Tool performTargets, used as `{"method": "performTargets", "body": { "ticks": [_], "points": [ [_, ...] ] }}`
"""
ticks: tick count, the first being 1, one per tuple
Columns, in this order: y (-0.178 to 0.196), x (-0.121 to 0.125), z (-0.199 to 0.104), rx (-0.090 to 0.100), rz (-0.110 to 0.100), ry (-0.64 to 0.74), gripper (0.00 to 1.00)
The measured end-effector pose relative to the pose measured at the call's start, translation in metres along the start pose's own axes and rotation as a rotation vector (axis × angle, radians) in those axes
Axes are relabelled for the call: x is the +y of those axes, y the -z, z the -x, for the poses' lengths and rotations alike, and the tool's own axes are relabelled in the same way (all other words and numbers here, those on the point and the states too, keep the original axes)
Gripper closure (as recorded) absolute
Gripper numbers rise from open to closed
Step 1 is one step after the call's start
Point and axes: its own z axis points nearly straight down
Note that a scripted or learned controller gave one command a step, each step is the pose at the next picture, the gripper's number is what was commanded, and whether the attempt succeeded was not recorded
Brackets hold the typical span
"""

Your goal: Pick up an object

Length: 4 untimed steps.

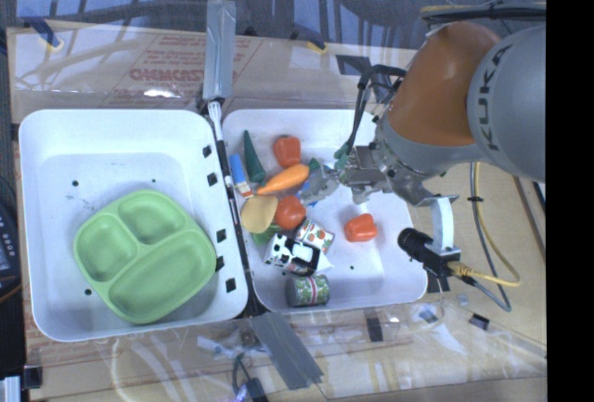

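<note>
1. The gripper [327, 182] hangs low in the right bin [404, 284]; I cannot tell its state.
2. The toy carrot [284, 179] lies just beside it, leftward.
3. Likely light, stiff, smooth plastic; grasp across its thick middle.

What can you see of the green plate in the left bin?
The green plate looks like matte light-green plastic, rounded, with a raised rim and three compartments: two smaller ones toward the top and left, one larger along the lower right. It lies flat and right side up on the floor of the left bin, toward the bin's lower half, turned at an angle. Nothing sits in it. Its right edge comes close to the bin's right wall; contact there cannot be told.
</note>
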Motion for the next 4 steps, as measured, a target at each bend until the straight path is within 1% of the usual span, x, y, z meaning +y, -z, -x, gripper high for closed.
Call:
{"method": "performTargets", "body": {
  "ticks": [1,2,3,4],
  "points": [
    [-0.119,0.119,0.04,0.001,-0.006,0.089,0.0],
    [-0.138,0.101,0.058,-0.001,0.025,0.055,0.0],
    [-0.14,0.104,0.034,-0.007,0.025,0.13,0.0],
    [-0.144,0.123,0.004,-0.02,0.011,0.124,0.0]
  ]
}}
